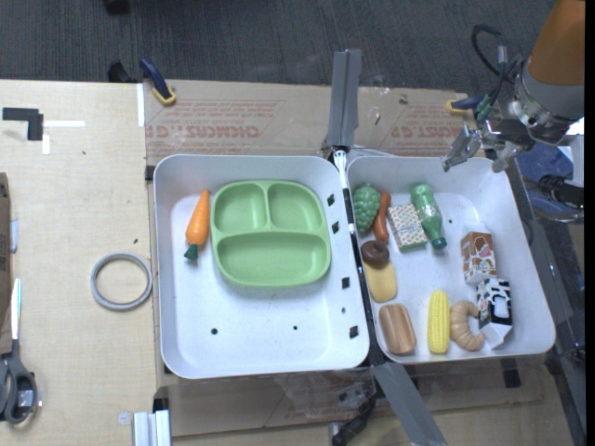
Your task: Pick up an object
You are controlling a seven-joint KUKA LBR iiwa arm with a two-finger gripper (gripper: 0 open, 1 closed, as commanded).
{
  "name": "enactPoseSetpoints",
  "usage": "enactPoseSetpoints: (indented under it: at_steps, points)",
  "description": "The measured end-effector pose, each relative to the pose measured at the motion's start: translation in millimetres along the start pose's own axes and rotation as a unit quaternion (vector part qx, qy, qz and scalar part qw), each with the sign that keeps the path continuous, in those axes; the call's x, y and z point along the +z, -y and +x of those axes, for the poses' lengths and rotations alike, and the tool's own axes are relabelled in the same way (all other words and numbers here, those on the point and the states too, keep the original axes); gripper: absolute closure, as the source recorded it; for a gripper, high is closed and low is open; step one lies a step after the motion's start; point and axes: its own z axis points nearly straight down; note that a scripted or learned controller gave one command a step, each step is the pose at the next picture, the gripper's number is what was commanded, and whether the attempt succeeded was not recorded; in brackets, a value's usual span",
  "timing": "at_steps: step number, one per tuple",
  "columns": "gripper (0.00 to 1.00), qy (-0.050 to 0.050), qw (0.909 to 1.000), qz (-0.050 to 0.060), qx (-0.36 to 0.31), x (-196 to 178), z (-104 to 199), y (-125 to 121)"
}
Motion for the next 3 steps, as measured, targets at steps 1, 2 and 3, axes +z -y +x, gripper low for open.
enactPoseSetpoints:
  at_steps: [1,2,3]
  points:
    - [0.0,0.0,0.9978,-0.001,-0.066,127.3,20.7,-4.9]
    - [1.0,0.0,0.9978,0.001,-0.067,122.8,20.5,-4.5]
    - [1.0,0.001,0.9982,-0.004,-0.06,11.3,87.5,-4.7]
